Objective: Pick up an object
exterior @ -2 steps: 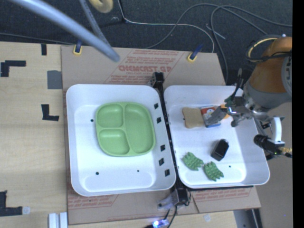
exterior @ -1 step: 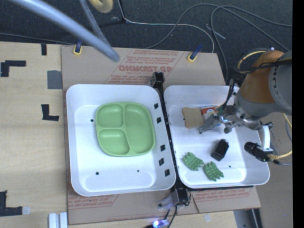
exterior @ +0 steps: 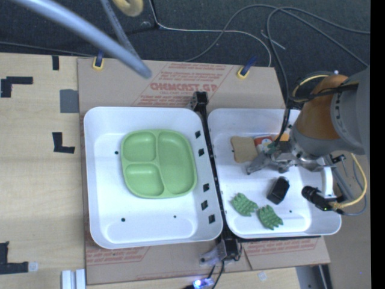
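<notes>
Claw (exterior: pixel 257 164) over right bin (exterior: pixel 301 227) — grip state unclear | brown card (exterior: pixel 242 149) partly hidden — arm

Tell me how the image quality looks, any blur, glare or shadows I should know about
Camera view: a grey bar crossing the top left is soft and out of focus; the white bins are bright but keep detail; the green tray is evenly lit; the gripper area is somewhat blurred, and small items beside it are hard to identify.

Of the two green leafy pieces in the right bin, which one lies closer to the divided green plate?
The left green piece; it lies near the bin's left wall, toward the plate. The other green piece sits farther right and lower.
</notes>
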You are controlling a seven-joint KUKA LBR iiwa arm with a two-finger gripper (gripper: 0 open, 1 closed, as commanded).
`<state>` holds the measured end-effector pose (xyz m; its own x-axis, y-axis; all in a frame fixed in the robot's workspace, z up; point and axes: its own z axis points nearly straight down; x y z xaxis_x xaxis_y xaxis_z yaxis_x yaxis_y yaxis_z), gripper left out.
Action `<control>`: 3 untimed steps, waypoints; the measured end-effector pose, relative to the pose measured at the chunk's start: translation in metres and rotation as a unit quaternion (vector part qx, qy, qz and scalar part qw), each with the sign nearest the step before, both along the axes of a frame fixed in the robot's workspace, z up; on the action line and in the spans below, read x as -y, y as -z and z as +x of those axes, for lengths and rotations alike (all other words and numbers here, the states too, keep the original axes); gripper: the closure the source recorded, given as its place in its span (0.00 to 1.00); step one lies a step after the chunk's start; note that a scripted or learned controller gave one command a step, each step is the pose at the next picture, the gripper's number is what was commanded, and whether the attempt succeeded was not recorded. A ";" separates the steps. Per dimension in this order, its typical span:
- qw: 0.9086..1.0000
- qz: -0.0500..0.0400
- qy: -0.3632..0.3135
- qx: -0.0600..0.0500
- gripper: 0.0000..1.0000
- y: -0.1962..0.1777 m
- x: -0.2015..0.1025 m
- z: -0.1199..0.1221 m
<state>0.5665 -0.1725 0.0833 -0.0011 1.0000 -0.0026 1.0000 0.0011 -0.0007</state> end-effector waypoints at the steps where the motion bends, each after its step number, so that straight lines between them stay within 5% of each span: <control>1: 1.000 0.000 0.000 0.002 1.00 -0.013 0.000 0.001; 3: 1.000 0.001 0.000 0.003 1.00 -0.122 -0.002 0.010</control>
<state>0.5760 -0.1704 0.2054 -0.0017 1.0000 -0.0010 1.0000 0.0017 0.0048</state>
